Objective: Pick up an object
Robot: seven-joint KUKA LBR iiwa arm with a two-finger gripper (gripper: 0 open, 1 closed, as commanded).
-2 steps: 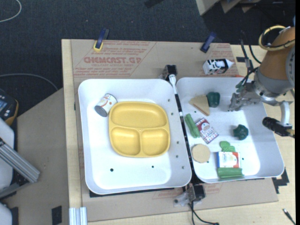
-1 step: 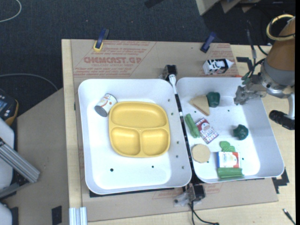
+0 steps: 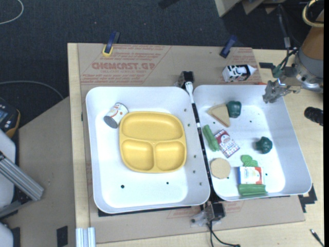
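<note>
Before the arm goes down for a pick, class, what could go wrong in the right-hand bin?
1. The gripper hovers at the right bin's far rim, so a straight descent might strike the wall.
2. The white carton lies against the green piece; fingers may catch both.
3. The flat tan disc offers little to grip and may slip away.

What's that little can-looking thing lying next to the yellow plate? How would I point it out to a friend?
Start at the left white bin, which holds a yellow divided plate. Just off the plate's upper left corner lies a small can on its side, pale with a dark round end. It is the bin's other loose item; all the food toys sit in the right bin.
</note>
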